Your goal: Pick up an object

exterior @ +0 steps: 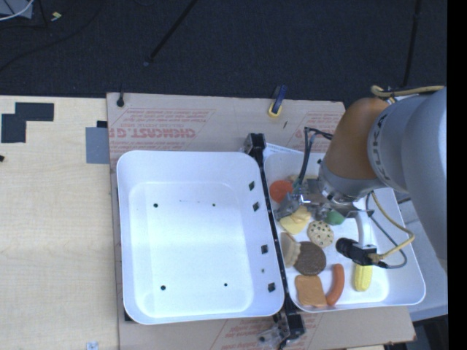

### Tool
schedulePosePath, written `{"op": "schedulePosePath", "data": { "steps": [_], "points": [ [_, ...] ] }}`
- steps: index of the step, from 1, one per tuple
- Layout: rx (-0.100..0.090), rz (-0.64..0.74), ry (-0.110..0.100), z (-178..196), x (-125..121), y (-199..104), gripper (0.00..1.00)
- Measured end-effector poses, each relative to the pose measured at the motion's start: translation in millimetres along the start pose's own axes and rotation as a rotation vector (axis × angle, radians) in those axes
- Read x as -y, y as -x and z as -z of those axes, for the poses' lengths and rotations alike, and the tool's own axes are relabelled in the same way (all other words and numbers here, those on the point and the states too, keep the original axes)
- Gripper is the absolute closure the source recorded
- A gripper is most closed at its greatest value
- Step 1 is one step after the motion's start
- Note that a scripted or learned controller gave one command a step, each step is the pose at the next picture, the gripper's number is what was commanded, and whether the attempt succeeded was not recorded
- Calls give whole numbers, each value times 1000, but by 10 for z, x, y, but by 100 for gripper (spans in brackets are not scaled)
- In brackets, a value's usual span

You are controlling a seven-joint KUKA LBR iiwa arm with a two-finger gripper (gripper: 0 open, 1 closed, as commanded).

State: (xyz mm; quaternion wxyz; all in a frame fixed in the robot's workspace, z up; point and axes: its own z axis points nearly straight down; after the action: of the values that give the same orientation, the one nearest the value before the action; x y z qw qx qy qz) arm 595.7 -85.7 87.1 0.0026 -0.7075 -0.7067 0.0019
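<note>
The right white bin [408, 286] holds several toy foods. A red tomato [280, 189] lies at its upper left, with a yellow wedge [295, 222] and a speckled cookie [319, 232] below it. Further down are a beige piece [290, 248], a brown patty [311, 258], a toast slice [310, 290], a sausage [335, 284] and a corn cob [361, 275]. A green piece [334, 216] peeks out under the wrist. My gripper [306, 197] is down inside this bin, just right of the tomato and above the yellow wedge.
The left white bin [135, 232] sits beside the right one, with a black divider and clips [266, 217] along their shared rim. The big grey and orange arm [394, 144] covers the right bin's upper right. A black cable plug [350, 250] hangs over the bin.
</note>
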Motion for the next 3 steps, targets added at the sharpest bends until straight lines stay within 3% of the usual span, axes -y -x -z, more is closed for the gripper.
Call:
{"op": "schedulePosePath", "data": {
  "steps": [1, 2, 3],
  "points": [
    [1, 1, 8, 9, -497, -41, 0],
    [0, -3, -2, -4, 215, 186, 0],
    [-1, -7, 1, 96, 192, 196, 100]
  ]
}}
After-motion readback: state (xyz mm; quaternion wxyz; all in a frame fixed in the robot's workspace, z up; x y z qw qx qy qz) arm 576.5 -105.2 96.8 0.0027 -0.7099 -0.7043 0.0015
